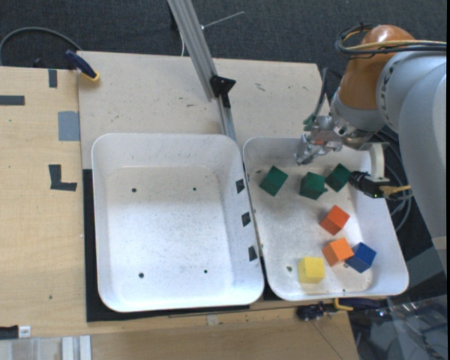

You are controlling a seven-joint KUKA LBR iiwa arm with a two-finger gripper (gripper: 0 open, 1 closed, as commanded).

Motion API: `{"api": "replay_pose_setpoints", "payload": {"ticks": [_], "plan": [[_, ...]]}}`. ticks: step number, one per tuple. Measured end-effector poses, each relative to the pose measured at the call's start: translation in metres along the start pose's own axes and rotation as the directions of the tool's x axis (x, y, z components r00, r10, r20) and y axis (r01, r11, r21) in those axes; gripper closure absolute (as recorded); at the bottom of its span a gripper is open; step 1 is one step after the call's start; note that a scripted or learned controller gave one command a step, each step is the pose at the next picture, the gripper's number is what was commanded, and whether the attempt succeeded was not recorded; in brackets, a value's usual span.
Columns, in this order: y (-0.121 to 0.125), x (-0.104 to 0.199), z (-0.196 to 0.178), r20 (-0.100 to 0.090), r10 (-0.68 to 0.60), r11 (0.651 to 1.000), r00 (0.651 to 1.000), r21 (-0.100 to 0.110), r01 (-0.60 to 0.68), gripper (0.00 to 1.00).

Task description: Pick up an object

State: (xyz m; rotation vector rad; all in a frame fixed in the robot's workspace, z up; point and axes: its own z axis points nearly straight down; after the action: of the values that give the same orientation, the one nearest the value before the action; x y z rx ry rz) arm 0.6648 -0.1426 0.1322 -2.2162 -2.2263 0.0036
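End effector (309, 150) near right bin's (386, 272) far rim

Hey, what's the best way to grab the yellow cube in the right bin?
Probably from straight above, pinching two opposite flat sides of the yellow cube. It sits flat and apart from the orange cube, but close to the bin's near rim, so align the claw parallel to that rim.

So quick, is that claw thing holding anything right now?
Gripper: cannot be told if open or closed; nothing is visibly held. It hangs over the right bin, near the green blocks.
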Motion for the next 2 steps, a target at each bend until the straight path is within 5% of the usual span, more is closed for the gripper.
{"api": "replay_pose_setpoints", "payload": {"ticks": [2], "plan": [[0.008,0.007,-0.121,-0.001,0.001,1.0,1.0,-0.008,-0.001,1.0]]}}
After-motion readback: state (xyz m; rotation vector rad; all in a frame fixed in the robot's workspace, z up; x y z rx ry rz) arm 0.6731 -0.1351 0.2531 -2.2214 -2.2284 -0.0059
